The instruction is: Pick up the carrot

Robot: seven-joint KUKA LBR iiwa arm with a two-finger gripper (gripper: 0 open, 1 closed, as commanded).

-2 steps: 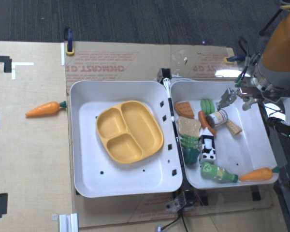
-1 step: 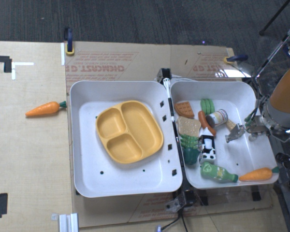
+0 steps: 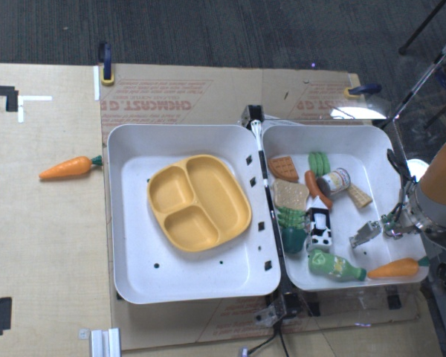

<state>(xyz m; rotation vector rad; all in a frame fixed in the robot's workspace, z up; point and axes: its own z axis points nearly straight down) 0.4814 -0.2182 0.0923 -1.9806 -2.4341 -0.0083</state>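
Carrots show in two places: one carrot [image 3: 393, 269] lies on its side in the front right corner of the right bin [image 3: 372, 143], its tip touching the neck end of a green bottle [image 3: 336, 267], and a second carrot [image 3: 68, 168] lies out on the bench [image 3: 37, 259], just left of the left bin [image 3: 193, 288]. Red lettering printed on the cardboard [image 3: 163, 95] behind the bins appears mirrored and cannot be made out with confidence.

Left bin holds a yellow plate [image 3: 199, 201] with three compartments, each one bare. Right bin holds a crowd of toy food: a cracker [image 3: 283, 167], a slice of bread [image 3: 290, 194], a green cup [image 3: 291, 231], a black-and-white carton [image 3: 320, 229], a small tin [image 3: 334, 180], a sausage [image 3: 317, 189] and green pods [image 3: 318, 161].

Pincer [image 3: 366, 233] hangs low over the right side of the right bin, above and slightly left of the bin's carrot, near it but apart. Whether its fingers are spread or pressed together cannot be told; nothing is seen between them.
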